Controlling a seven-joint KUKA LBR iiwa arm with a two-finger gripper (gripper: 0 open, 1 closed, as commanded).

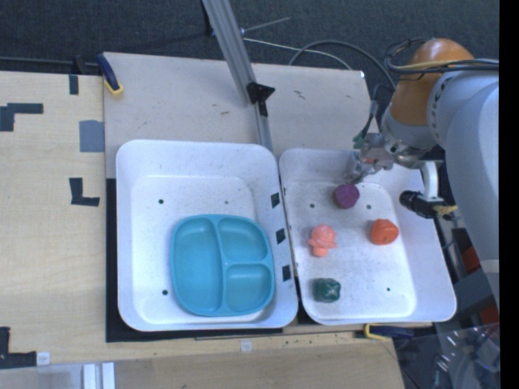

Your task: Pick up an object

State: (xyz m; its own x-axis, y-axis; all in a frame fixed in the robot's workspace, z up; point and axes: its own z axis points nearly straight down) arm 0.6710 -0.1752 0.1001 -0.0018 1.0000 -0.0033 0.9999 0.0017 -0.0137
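nearest in the right white plastic bin lies a small dark green lump, then a pink knobbly toy and an orange rounded piece. farther back sits the small purple round toy, probably light and slightly soft; best pinched across its middle. the hand hangs just above it, pointing down; i cannot tell its opening.

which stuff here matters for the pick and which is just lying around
In play:
- end effector, poised above the small round purple object
- pink lumpy object
- orange round object
- dark green chunky object
- right shallow white bin

Lying about:
- blue plastic divided tray
- left shallow white bin
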